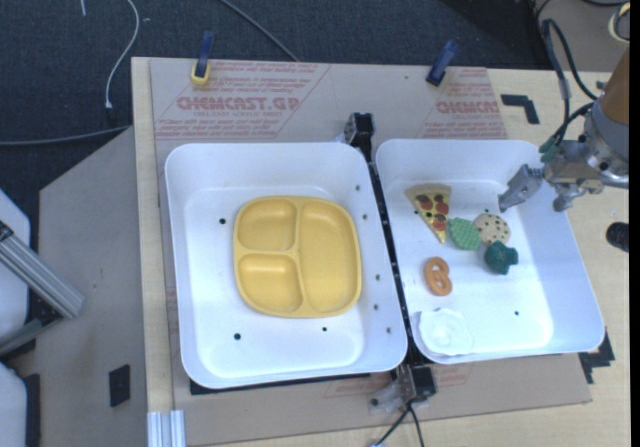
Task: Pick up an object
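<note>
**A:** From the camera view, where do the pickable things lie?

**B:** All in the right bin (570, 265). A pizza slice (431, 209) sits toward its far left, a green piece (463, 233) and a speckled cookie (491, 227) are just beside each other in the middle, a dark teal lump (500, 257) is close below them, and a pretzel (437, 275) lies apart, nearer the front. A white lid-like disc (443, 331) rests at the front edge. The left bin (190, 235) carries a yellow divided plate (297, 255).

**B:** The tool (538, 187) hangs over the bin's far right part, near the cookie but pinching nothing.

**A:** Spread or pressed together?

**B:** Two prongs seem to stand apart, so probably spread, though the view is small and blurred there.

**A:** How should the grasp go?

**B:** I'd pick the pretzel: it stands clear of its neighbours. Centre over it, straddle its narrow width, descend straight.

**A:** And the arm?

**B:** It reaches in from the right across the worktop (250, 95), wrist high, the tool angled down and leftward.
</note>
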You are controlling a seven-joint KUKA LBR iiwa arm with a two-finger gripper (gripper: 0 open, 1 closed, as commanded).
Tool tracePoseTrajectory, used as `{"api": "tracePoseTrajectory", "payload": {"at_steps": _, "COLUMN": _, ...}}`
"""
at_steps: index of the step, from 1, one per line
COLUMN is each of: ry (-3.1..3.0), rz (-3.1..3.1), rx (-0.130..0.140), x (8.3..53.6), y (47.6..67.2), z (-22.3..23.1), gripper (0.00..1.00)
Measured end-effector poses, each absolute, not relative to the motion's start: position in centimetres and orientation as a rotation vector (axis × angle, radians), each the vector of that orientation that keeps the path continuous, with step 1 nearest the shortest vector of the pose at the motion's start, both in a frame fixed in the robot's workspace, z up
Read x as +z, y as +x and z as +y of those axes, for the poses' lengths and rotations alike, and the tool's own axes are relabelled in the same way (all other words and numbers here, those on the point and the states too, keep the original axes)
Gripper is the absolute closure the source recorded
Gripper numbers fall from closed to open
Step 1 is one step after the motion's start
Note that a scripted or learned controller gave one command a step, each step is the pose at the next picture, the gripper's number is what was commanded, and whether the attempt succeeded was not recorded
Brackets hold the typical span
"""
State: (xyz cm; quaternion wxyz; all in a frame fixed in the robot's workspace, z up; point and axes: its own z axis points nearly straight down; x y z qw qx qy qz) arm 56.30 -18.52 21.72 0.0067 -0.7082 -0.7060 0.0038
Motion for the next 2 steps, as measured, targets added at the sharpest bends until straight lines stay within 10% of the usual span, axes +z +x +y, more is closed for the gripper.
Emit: {"api": "tracePoseTrajectory", "payload": {"at_steps": 2, "ry": -2.216, "rz": -2.217, "rx": 0.004, "x": 16.3, "y": 56.9, "z": -18.1, "gripper": 0.00}}
